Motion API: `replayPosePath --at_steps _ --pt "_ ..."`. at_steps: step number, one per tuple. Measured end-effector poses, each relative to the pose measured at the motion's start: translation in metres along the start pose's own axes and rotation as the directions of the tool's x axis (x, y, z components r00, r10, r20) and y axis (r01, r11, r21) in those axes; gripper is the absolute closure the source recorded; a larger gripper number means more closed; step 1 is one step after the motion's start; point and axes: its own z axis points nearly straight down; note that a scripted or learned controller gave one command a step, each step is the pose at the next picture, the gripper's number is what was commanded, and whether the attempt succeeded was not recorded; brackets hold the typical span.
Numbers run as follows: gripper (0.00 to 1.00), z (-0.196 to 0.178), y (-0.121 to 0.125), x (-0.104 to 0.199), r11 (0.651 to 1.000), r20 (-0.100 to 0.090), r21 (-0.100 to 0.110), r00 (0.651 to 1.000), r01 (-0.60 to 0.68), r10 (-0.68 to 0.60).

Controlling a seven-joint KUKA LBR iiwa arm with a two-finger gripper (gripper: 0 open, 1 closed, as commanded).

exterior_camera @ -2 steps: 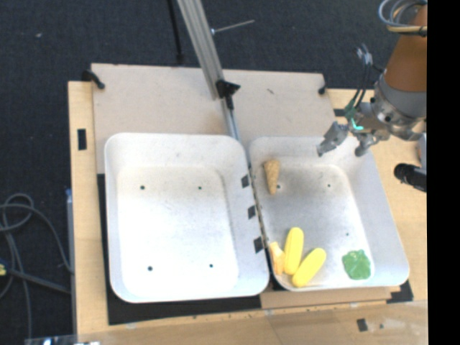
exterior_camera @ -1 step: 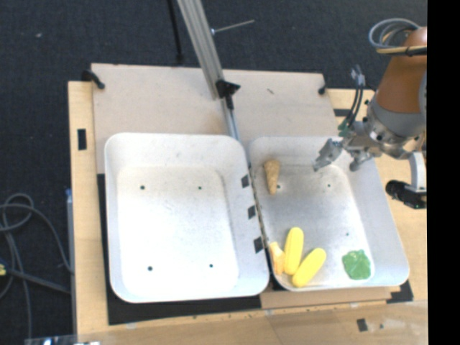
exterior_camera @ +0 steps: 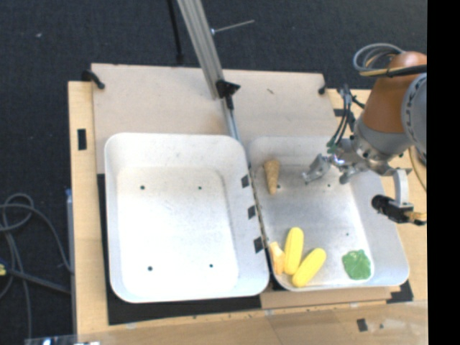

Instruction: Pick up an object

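Two shallow white bins sit side by side on the bench (exterior_camera: 287, 95). The left bin (exterior_camera: 180, 218) shows only small dark specks on its floor. The right bin (exterior_camera: 338, 214) holds all the loose things: a tan cone-shaped piece (exterior_camera: 272, 175) lies near its upper left corner, close to the wall shared with the left bin; two yellow corn-like pieces (exterior_camera: 300, 256) lie touching each other near the front edge, with a small orange bit just beside them at the front left corner; a green lump (exterior_camera: 356, 264) rests near the front right corner, apart from the yellow pair.

A slanted grey metal rail (exterior_camera: 203, 42) runs down from the top of the view and ends at a black clamp just behind the gap between the bins. Black clips sit along the seam between the two bins. Loose cables (exterior_camera: 21, 236) lie on the dark floor at the left of the bench. No writing or label can be read anywhere.

The arm (exterior_camera: 392, 103) enters from the right, its orange band above the wrist. The tool (exterior_camera: 328, 172) hangs over the rear part of the right bin, to the right of the tan cone and well apart from the yellow pieces and the green lump. Its fingers appear spread, with bare bin floor showing between them, and nothing is held in them. Whether the fingertips touch the bin floor cannot be told. A black cable fitting (exterior_camera: 392, 208) hangs over the bin's right rim below the wrist.
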Motion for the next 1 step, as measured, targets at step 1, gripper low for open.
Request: replayPosePath --at_steps 1 --pt "0.0 0.0511 -0.0009 -0.0013 1.0 0.0 0.0 1.0 -0.002 0.002"
